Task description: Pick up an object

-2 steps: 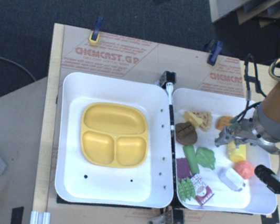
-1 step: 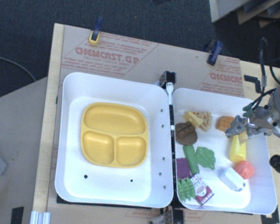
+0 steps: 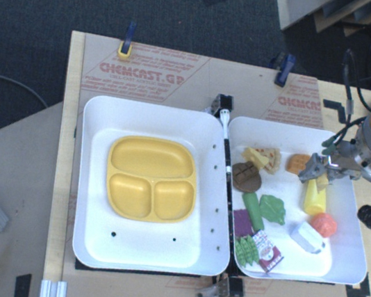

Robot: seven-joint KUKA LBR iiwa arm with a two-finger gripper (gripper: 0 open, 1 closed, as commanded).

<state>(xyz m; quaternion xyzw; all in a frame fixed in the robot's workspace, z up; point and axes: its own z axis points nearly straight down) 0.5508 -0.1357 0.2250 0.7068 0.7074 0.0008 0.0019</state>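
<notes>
gripper (image 3: 324, 167): above the right bin's far edge; fingers' state I cannot tell
yellow block (image 3: 315, 196): probably light, stiff, smooth; grip its long sides

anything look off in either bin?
Nothing stands out. The yellow divided tray sits flat in the left bin. The toy food lies loose in the right bin, none over the rim. The pincer hovers by the yellow piece.

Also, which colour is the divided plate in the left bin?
Yellow. The divided plate shows clearly in the camera view, lying in the left bin.
</notes>
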